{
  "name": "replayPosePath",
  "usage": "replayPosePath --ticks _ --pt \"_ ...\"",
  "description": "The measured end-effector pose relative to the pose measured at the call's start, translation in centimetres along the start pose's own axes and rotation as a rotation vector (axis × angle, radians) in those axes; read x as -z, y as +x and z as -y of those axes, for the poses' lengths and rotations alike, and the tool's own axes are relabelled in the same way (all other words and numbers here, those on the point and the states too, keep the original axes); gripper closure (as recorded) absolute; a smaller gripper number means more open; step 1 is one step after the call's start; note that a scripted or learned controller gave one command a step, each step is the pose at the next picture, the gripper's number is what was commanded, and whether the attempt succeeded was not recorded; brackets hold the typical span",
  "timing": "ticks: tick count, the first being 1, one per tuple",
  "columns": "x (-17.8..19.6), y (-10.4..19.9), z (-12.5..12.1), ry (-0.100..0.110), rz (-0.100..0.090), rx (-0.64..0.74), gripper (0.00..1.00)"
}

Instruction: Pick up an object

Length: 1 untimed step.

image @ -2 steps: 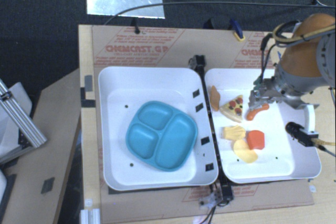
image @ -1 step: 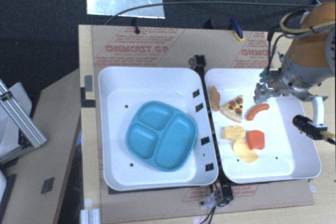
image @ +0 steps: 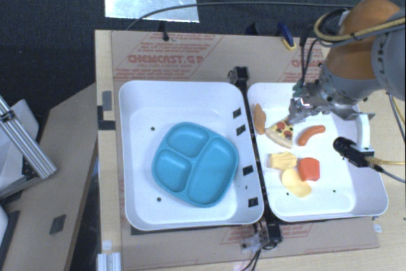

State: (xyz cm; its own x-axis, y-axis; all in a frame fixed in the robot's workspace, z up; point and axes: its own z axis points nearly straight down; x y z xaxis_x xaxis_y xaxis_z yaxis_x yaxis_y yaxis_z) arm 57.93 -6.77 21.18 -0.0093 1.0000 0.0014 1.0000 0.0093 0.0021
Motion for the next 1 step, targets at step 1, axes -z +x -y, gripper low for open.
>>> replayPosePath --ticks 1 --pt "0.83 5.79 -0.36 0.000 -0.001 0.002 1.00"
